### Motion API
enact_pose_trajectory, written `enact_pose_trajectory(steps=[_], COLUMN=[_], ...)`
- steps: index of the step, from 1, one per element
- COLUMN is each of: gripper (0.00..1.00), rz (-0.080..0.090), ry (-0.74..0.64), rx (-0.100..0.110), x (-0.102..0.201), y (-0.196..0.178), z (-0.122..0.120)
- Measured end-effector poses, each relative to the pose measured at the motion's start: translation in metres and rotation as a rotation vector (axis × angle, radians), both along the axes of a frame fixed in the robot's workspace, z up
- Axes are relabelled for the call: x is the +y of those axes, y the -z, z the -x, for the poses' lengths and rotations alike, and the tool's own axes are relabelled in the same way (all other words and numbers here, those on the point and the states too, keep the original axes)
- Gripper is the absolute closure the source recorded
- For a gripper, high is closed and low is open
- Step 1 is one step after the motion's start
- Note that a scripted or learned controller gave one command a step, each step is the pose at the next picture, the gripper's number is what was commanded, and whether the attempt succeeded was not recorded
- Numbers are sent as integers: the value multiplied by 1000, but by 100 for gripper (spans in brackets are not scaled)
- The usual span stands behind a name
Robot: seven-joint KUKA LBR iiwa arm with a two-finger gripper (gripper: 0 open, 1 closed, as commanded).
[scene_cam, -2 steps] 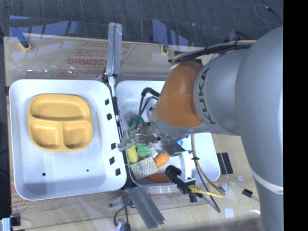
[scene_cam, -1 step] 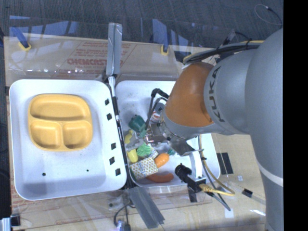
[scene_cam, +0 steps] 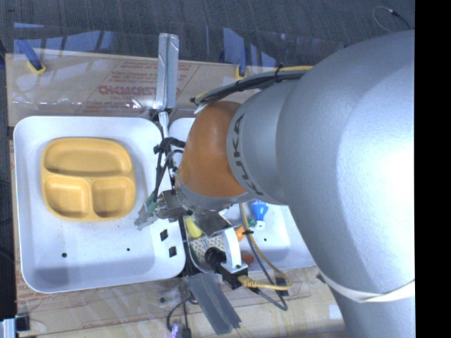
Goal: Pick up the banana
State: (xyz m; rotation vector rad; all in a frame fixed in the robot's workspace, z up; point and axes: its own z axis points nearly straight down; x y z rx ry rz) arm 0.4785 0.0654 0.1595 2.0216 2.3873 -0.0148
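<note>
Yellow is showing in two places: a compartment tray (scene_cam: 89,177) is lying in the left bin (scene_cam: 42,273) at the left of the frame, and a small yellow sliver (scene_cam: 192,225) is peeking out below the arm's wrist, lower centre, over the right bin (scene_cam: 282,248). That sliver is probably the banana, but so little of it is visible that I am not calling it certain. The grey arm (scene_cam: 338,153) with its orange band (scene_cam: 210,150) is covering most of the right bin, and the gripper (scene_cam: 156,210) is sitting low at the centre of the frame, right over the wall between the two bins. Whether the claw is apart or together I cannot tell, since the wrist and cables are hiding it, and nothing is visibly sitting inside it.

The main risk is coming from that position. The gripper is reaching toward the left of the yellow sliver rather than over it, so a closing move here is likely catching air or the bin rim. Pressing down on the dividing wall is also risking a jolt that shifts the bins. A blue object (scene_cam: 259,210) and a small orange piece (scene_cam: 243,232) are lying near the sliver in the right bin, so a poorly centred grasp is liable to be taking one of them instead. Loose cables (scene_cam: 264,282) are trailing at the lower centre and could be snagging on the bin's edge as the wrist turns.
</note>
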Motion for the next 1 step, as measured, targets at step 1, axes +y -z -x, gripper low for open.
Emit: enact_pose_trajectory(steps=[1], gripper=[0], rz=[15], ry=[-56], rx=[6], x=[7], y=[11], z=[-12])
